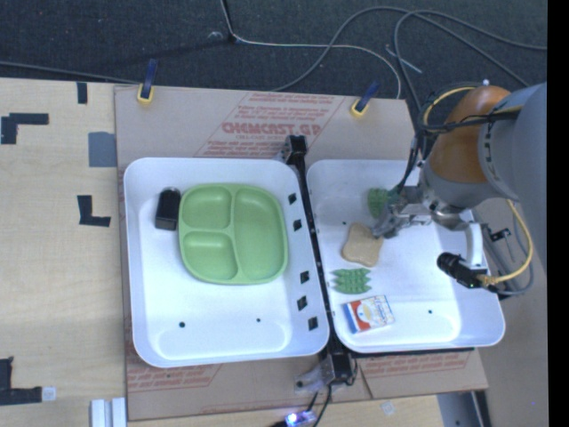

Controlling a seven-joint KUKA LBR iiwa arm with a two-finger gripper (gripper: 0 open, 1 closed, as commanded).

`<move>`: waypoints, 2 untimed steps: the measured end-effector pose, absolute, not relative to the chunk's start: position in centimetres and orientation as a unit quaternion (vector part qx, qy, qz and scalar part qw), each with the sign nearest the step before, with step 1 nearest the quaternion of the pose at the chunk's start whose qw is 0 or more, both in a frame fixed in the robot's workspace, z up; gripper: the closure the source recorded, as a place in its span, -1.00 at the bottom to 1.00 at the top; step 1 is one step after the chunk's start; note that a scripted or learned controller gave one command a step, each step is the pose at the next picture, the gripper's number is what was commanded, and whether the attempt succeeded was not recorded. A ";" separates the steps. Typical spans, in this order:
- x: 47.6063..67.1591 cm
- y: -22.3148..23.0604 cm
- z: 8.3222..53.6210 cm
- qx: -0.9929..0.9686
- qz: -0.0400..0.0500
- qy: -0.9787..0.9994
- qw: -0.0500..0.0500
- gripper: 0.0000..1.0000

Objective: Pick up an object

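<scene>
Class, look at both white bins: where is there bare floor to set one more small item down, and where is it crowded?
Left bin: bare floor below the green divided plate. Right bin: bare between the small carton and its right rim. Crowded: its upper middle, around gripper, tan piece, green item.

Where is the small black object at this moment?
The small black object lies in the left bin, by the left edge of the green divided plate.

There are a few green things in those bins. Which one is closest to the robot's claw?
The small dark green item in the right bin, right beside the gripper. The green leafy piece lies lower, and the green divided plate sits in the left bin.
</scene>
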State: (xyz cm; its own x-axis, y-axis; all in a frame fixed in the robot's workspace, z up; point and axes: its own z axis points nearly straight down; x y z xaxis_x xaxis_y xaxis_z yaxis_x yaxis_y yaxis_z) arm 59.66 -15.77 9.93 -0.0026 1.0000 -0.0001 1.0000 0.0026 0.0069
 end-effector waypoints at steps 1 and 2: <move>60.5 -15.9 14.5 0.707 0.001 0.708 0.001 1.00; 60.5 -16.5 18.9 0.707 0.001 0.708 0.002 1.00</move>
